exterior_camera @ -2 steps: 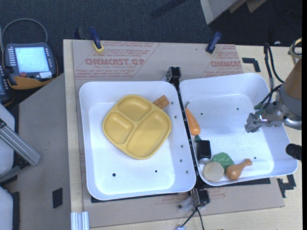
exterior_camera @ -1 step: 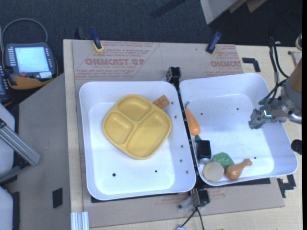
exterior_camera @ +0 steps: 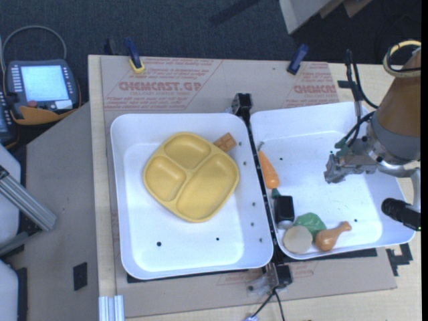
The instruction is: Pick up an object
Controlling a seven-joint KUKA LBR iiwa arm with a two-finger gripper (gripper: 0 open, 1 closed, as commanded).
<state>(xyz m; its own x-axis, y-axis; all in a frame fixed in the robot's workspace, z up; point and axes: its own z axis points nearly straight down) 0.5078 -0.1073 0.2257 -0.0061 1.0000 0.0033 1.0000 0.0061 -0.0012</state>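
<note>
My gripper (exterior_camera: pixel 334 171) hangs over the right bin (exterior_camera: pixel 321 122), near its right-hand middle, with bare white floor beneath it. An orange carrot (exterior_camera: pixel 269 170) lies along that bin's left wall. Below it a small black block (exterior_camera: pixel 285 208) rests by the wall. At the bin's front edge sit a pale round piece (exterior_camera: pixel 298 239), a green piece (exterior_camera: pixel 311 222) and a brown drumstick (exterior_camera: pixel 332 235). All of these lie to the left of and in front of the gripper, apart from it.
The left bin (exterior_camera: pixel 127 199) holds a yellow divided plate (exterior_camera: pixel 191 176) with a small brown block (exterior_camera: pixel 225 142) at its upper right corner. A black divider runs between the bins. A tablet-like pendant (exterior_camera: pixel 40 85) lies off the bench at the left.
</note>
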